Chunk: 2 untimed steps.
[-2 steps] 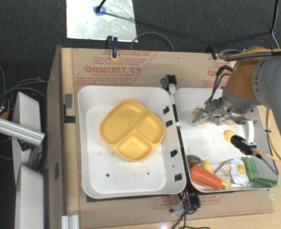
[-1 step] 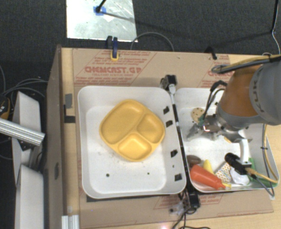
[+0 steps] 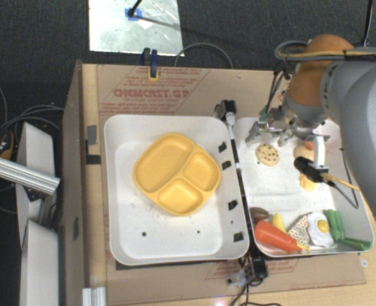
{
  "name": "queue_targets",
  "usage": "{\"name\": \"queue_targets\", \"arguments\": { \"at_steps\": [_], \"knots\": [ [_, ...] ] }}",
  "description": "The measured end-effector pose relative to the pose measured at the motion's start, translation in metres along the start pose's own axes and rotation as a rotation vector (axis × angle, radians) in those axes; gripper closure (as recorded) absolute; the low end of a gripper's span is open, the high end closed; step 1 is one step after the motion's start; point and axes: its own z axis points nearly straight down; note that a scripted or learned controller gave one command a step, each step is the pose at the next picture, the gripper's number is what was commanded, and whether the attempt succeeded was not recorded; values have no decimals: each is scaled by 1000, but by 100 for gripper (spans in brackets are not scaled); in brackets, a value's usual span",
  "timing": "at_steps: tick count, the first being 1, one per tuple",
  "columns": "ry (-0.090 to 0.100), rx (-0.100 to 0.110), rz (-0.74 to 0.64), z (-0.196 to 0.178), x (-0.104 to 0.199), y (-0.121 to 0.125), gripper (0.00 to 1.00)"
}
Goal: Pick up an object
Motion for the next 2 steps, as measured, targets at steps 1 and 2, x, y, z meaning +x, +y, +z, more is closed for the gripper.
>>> {"name": "queue_targets", "arguments": {
  "at_steps": [1,2],
  "knots": [
    [0,13,9,24,-34,-26,0],
    [2,9,1,23,-6,-9,0]
  ]
}}
